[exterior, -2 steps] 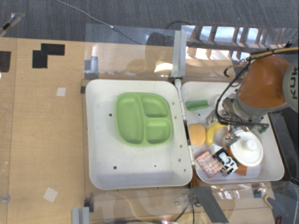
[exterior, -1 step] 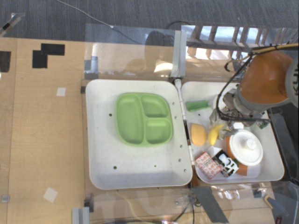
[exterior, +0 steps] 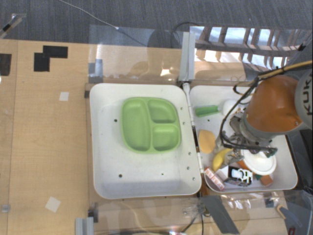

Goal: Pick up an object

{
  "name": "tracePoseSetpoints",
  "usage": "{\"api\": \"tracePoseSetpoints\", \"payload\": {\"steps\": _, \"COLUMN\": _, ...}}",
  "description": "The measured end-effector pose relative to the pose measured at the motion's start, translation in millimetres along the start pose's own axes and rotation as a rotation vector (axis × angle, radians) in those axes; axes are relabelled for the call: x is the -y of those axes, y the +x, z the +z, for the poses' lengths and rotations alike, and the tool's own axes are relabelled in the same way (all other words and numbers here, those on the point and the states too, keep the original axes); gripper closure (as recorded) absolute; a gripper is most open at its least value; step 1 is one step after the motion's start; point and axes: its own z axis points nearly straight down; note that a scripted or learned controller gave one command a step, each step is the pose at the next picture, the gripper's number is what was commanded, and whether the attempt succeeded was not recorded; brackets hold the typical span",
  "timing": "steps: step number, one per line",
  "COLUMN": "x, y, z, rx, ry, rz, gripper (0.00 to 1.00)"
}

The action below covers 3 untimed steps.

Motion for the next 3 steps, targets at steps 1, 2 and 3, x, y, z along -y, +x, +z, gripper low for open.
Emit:
{"api": "tracePoseSetpoints", "payload": {"steps": 1, "x": 20, "y": -94, "z": -99, "rx": -0.013, "ry": -0.011, "rz": 0.265, "gripper": 1.0}}
{"api": "tracePoseSetpoints", "payload": {"steps": 2, "x": -86, "y": -44, "z": -91, "rx": -0.02, "ry": -0.018, "rz": 0.134, "gripper": 1.0}}
{"api": "tracePoseSetpoints", "payload": {"steps": 3, "x": 18, "y": -75, "z": -129, "rx": -0.014, "ry": -0.013, "rz": -0.086, "gripper": 1.0}}
